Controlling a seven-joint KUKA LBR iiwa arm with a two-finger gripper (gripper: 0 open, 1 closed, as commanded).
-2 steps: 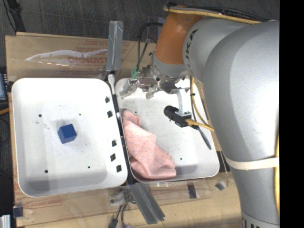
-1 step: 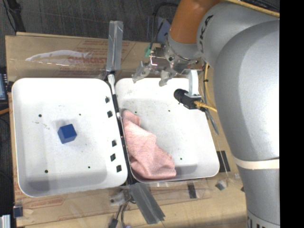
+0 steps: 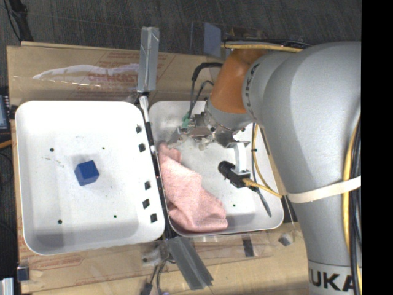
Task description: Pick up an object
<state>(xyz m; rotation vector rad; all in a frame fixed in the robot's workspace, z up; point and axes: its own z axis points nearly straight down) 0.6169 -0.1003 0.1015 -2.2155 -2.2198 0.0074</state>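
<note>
Closest to the camera, the big grey arm (image 3: 319, 140) fills the right side and reaches in over the right bin (image 3: 258, 217). The brown cardboard surface (image 3: 80, 72) lies under both bins and shows along their near and far edges. A grey metal bar (image 3: 187, 264) sticks out at a slant on the near side, where the two bins meet.

The pink cloth (image 3: 187, 192) lies in the right bin. It is soft and bunched up. It sits against the bin's left wall and runs from the near wall to about the middle of the bin. Its far tip points toward the gripper (image 3: 195, 129).

The blue cube (image 3: 86, 172) sits in the left bin (image 3: 37, 238), near the middle and a bit to the left. It stands alone on the white floor, well apart from the walls and from the cloth. A few tiny dark dots mark the floor around it.

Farther back, the gripper is down in the far part of the right bin, just beside the far tip of the cloth. Whether it is spread or pressed together cannot be told, and nothing can be seen held in it. It is well apart from the cube.

Above the gripper is the orange band (image 3: 230, 85) on the arm. Another grey metal bar (image 3: 149, 57) stands at the far side, between the bins.
</note>
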